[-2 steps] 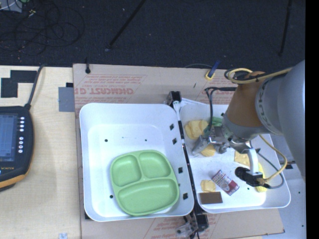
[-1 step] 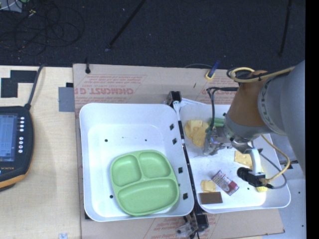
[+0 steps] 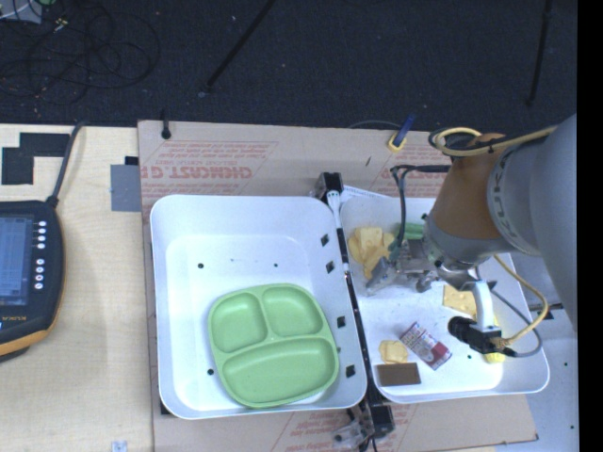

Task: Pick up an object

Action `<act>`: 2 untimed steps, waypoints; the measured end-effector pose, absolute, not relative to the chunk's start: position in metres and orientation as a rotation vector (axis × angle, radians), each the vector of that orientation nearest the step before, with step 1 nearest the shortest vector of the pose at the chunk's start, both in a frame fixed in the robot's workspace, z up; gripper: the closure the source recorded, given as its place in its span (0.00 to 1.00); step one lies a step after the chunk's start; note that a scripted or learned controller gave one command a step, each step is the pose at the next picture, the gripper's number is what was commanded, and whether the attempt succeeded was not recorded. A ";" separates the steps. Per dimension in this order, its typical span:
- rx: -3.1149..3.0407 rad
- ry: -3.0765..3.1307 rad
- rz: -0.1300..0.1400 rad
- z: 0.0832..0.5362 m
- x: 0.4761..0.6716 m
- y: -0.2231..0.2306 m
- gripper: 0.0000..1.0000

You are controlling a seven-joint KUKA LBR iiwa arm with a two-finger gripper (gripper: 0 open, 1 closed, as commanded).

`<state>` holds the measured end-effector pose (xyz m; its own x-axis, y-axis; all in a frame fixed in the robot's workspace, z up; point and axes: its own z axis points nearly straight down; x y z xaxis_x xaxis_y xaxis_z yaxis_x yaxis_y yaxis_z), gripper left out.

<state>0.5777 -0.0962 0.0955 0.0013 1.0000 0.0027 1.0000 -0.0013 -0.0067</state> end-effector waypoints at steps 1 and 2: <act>-2.228 -2.224 0.001 0.132 0.628 -0.167 0.00; -2.223 -2.217 0.004 0.101 0.553 -0.211 0.00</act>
